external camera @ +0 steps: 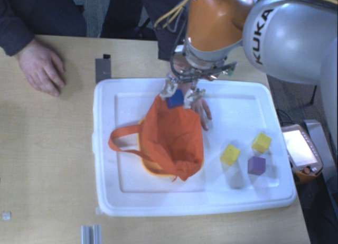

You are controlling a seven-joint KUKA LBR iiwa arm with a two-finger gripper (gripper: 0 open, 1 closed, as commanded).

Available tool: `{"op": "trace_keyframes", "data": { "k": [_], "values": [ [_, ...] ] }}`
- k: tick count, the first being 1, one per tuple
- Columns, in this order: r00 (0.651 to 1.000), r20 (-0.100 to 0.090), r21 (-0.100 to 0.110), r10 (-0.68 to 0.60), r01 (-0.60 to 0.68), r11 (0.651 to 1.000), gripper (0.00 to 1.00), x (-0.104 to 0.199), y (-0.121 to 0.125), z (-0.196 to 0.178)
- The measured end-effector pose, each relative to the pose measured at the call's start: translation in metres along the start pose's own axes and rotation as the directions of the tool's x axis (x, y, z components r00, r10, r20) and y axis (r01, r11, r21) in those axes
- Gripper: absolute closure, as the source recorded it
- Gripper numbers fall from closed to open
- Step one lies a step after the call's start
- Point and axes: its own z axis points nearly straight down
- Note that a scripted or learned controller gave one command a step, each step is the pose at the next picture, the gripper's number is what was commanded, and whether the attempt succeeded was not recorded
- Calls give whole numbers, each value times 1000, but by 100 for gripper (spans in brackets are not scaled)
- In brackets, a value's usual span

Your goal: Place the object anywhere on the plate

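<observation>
My gripper (182,96) hangs over the far middle of the white bin (105,132), under the arm's orange band. A small blue block (175,99) sits between its fingers (170,87), which are shut on it. Just below the block lies a crumpled orange cloth bag (177,137) with a loop handle (124,134) stretching left. A yellow-orange plate rim (152,169) peeks out under the bag's near edge; the bag hides the plate's other parts. The block hovers at the bag's far edge.
Two yellow cubes (229,154) (261,142) and a purple cube (256,165) lie in the bin's right part. A pinkish piece (204,115) shows just right of the gripper. A person's hand (42,68) rests on the bench at far left, near a small dark block (103,68).
</observation>
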Motion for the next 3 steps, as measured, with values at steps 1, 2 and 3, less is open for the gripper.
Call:
{"op": "trace_keyframes", "data": {
  "k": [1, 2, 3],
  "values": [
    [1000, -1, 1, 30, -30, 1000, 100, 67, -32, 17],
    [988, 2, 1, -152, 152, 988, 100, 9, -4, -12],
    [970, -2, 4, -241, 241, 970, 100, 103, -15, -42]
  ]
}}
